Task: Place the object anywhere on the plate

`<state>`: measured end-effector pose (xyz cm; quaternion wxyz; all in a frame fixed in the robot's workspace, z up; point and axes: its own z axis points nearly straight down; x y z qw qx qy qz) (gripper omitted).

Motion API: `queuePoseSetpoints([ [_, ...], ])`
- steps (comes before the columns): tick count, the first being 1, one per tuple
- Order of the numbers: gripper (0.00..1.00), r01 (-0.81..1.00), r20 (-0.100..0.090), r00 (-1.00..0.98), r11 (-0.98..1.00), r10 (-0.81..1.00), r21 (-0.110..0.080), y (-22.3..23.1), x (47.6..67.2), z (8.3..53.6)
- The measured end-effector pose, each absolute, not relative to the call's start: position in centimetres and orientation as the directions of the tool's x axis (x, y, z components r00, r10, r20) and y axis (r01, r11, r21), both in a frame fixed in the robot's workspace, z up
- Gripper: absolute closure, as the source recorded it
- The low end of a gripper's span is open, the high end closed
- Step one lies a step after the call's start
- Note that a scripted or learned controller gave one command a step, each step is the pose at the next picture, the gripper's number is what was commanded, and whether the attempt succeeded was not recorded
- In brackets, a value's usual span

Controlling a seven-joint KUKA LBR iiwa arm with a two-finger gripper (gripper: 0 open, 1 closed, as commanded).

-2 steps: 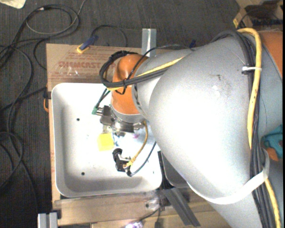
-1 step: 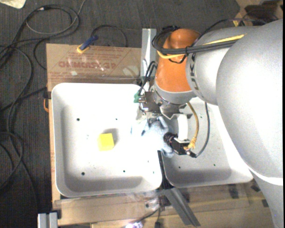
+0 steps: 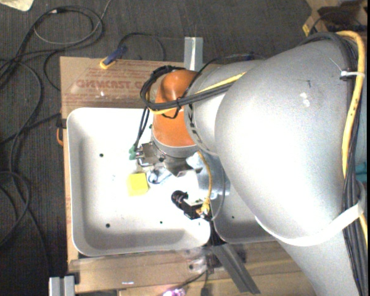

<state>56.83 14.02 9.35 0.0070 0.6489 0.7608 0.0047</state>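
Note:
A small yellow block [image 3: 138, 184] is in the left white bin [image 3: 92, 165], near the middle of its floor. My gripper [image 3: 154, 175] hangs below the orange band [image 3: 171, 119], just right of and above the block, at its edge. From this angle I cannot tell whether the block is touched or lifted. The wrist body hides the gripper's tips.
The arm's large grey body covers most of the right bin [image 3: 234, 230]. A black connector with a yellow cable [image 3: 184, 203] dangles over the left bin's right side. Brown cardboard [image 3: 98, 82] lies behind the bin. Black cables run over the floor to the left.

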Motion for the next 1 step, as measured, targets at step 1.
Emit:
queuePoseSetpoints([
  [1, 1.00, 0.999, -0.003, 0.042, -0.042, 0.999, -0.002, 6.43, 52.09, 18.29],
])
